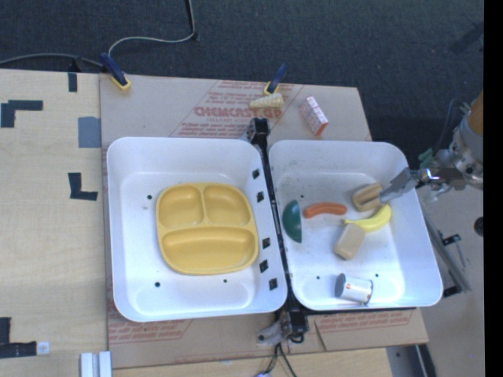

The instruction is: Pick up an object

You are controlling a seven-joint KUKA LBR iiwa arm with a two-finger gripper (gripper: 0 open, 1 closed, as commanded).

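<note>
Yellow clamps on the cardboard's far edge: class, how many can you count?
2. One yellow clamp grips the far left corner of the cardboard; the other yellow clamp sits mid-edge, just beyond where the two bins meet.

Left white bin point(126, 210): holds yellow three-compartment plate point(207, 228), lying flat near centre. Cardboard sheet point(228, 108) with red print lies under both bins. On cardboard behind bins: small red-and-white box point(315, 115), yellow wedge-shaped piece point(267, 100). Blue-and-yellow clamps point(115, 71) grip cardboard's far edge, one at left corner, one near middle. Black cable point(157, 39) runs across dark carpet point(330, 30). Wooden benchtop point(47, 234) at left bears black tape marks point(81, 186).
</note>
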